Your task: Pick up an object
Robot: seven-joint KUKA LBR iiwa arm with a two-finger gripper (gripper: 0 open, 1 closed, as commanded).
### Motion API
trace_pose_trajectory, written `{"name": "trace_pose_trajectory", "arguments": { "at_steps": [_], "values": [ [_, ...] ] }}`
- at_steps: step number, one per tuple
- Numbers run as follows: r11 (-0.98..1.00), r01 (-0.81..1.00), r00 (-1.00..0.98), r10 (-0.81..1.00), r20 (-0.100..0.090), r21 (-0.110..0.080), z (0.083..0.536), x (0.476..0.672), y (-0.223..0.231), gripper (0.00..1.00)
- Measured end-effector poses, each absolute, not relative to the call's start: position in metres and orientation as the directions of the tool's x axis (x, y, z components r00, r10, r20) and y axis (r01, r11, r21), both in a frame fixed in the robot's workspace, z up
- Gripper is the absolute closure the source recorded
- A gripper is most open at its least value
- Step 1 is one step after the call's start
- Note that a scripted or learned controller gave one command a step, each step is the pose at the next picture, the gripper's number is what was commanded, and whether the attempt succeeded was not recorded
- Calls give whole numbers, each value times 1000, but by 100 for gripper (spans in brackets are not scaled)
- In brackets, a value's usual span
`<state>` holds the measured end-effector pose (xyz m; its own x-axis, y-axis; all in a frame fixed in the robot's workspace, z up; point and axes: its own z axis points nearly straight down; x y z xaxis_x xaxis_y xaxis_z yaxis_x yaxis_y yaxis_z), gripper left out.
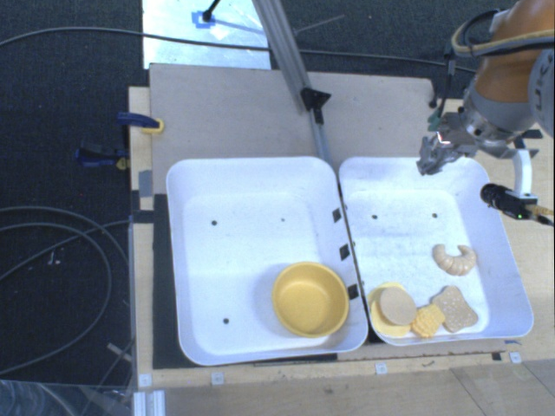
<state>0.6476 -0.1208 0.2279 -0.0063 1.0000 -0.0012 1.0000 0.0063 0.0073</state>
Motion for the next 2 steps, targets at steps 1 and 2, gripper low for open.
{"name": "trace_pose_trajectory", "arguments": {
  "at_steps": [1, 2],
  "values": [
    [7, 1000, -7, 1000, -1, 8, 278, 649, -121, 100],
    [10, 1000, -10, 1000, 1, 4, 281, 653, -71, 100]
  ]
}}
